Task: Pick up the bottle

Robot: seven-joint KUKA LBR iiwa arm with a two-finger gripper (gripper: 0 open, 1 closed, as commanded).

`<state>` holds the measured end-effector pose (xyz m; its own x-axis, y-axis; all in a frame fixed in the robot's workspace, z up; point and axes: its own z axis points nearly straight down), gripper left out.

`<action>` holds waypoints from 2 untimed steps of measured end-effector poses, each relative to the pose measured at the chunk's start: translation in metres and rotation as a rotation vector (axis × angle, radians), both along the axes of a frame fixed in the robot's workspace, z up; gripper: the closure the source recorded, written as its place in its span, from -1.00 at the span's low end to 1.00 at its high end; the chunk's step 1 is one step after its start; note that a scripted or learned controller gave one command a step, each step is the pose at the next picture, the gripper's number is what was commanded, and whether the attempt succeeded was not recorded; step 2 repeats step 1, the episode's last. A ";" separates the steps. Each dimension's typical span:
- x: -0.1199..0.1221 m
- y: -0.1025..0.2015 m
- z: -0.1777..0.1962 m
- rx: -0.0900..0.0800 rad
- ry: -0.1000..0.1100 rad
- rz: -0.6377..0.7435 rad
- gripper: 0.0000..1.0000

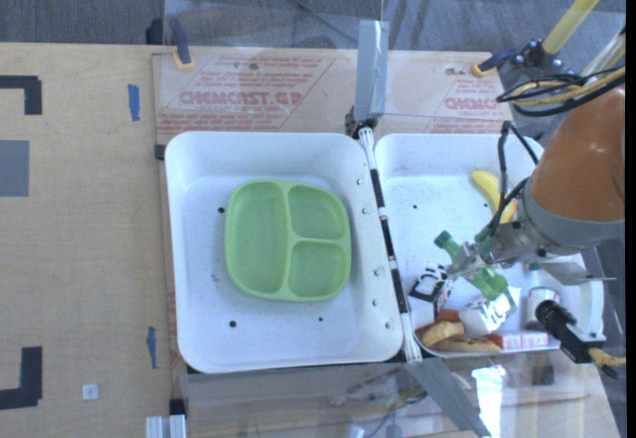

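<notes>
Arm low over the cluttered right bin

The gripper [475, 265] hangs by the green-capped bottle [475, 272] in the right bin [417, 168]; whether it grips, I cannot tell. With the banana [489, 190] and food [452, 335] close by, the bottle could slip or tip.

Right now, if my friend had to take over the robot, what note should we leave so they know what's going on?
Gripper: down low in the right bin, right by the bottle; I can't tell whether its fingers are open or shut.
Bottle: lying in the right bin's near end, close to the gripper, among other bits there. I can't see it held.
Also there: a banana at the right bin's far side and a green divided plate in the left bin.
Done: the arm has reached the bottle's spot.
Left: get a sure grip and lift the bottle.
</notes>
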<state>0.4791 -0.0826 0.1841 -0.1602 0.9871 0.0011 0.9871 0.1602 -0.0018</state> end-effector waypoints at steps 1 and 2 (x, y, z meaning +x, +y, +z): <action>0.001 0.068 0.058 -0.001 -0.002 -0.190 1.00; 0.001 0.068 0.058 -0.001 -0.002 -0.190 1.00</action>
